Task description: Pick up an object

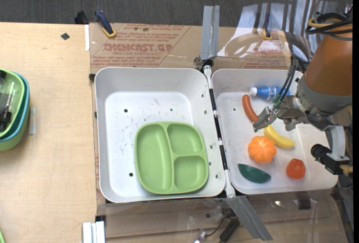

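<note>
- The arm (331, 76) reaches in from the right, its orange band above the right bin's far corner and its grey wrist tilted down and leftward over that bin.
- The gripper (270, 117) hangs low over the middle of the right bin (230, 124); a grey finger (263, 119) slants down to the left, its tip just beside the lower end of the red sausage (250, 108) and above the orange fruit (262, 148).
- Whether the fingers are spread or closed I cannot tell (the wrist hides the pair), and nothing shows between them.
- The right bin holds 6 things: 1 red sausage, 1 banana (279, 136) just right of the gripper, 1 orange fruit, 1 dark green piece (253, 173) near the front wall, 1 small red fruit (295, 168) to its right, and 1 blue and white bottle (263, 91) lying by the far wall.
- The 2 white bins sit side by side, touching along their shared edge.
- The left bin (112, 118) holds 1 green plate with 3 compartments (171, 156), lying flat toward the front.
- Beyond the bins lies 1 sheet of printed cardboard (146, 42).
- At the bench's left edge stands 1 stack of green and teal containers (12, 110).
</note>
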`<action>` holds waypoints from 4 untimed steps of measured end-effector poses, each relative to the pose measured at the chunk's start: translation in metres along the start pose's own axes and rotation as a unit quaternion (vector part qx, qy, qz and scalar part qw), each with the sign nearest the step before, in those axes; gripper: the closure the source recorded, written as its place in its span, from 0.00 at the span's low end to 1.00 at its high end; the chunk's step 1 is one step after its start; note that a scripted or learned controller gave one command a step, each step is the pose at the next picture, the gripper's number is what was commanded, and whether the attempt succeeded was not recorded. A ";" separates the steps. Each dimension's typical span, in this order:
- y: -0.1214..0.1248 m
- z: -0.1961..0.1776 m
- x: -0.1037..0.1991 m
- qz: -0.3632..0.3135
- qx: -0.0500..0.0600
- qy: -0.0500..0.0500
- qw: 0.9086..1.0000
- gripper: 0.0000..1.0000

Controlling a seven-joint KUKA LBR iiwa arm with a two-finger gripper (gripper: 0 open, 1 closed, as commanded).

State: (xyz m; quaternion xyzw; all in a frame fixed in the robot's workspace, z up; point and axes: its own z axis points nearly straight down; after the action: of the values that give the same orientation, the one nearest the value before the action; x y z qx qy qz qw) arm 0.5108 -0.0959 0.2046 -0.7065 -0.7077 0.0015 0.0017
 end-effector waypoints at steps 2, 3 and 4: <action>0.001 -0.016 -0.002 0.004 0.001 -0.001 1.000 1.00; 0.053 0.015 0.093 0.067 0.000 -0.001 0.998 1.00; 0.053 0.007 0.092 0.067 0.001 -0.002 0.998 1.00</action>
State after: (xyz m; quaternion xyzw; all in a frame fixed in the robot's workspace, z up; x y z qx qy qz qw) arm 0.5637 -0.0038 0.1976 -0.7524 -0.6587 0.0034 0.0011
